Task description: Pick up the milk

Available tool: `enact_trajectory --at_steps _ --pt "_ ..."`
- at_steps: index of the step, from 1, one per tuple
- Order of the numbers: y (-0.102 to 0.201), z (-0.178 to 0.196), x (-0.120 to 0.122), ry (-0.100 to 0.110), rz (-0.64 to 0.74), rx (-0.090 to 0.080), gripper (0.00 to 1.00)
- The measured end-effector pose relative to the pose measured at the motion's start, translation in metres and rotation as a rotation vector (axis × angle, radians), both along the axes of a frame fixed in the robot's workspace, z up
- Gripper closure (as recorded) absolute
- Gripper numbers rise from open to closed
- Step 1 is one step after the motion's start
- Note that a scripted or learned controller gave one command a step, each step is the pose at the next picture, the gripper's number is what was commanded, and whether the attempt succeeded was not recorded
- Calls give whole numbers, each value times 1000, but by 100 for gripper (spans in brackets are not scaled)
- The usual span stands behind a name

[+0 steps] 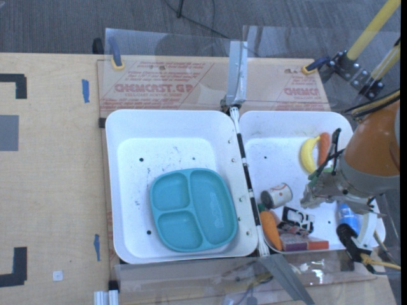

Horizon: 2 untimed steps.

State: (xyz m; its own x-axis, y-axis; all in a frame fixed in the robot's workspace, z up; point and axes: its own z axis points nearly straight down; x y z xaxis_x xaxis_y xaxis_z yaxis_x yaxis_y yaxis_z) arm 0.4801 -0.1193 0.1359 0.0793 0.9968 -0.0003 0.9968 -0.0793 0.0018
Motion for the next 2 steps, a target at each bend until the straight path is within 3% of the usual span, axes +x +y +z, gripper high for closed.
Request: enact_trajectory --at_steps 1,2 --pt "0 -1 0 1 0 0 0" --pt "23 -47 4 -13 166 -3 0"
